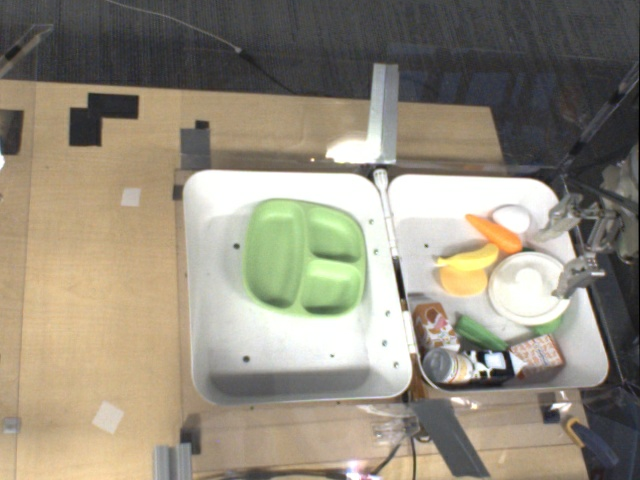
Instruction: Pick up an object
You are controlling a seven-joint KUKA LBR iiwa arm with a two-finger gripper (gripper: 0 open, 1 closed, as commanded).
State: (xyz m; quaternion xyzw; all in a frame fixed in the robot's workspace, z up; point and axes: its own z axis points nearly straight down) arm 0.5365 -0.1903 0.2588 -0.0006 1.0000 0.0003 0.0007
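- Objects for picking lie crowded in the right bin. Along its near wall are a tin can, a dark bottle and a small red carton.
- Just behind them are a brown packet and a green piece.
- Mid-bin, a white bowl sits beside a yellow banana lying on an orange fruit.
- The gripper hangs over the bin's right side, its fingers apart and holding nothing; the nearer one is above the bowl's rim.
- Farther back are a carrot and a small white cup.
- The left bin holds a green divided plate; both bins rest on the tabletop.
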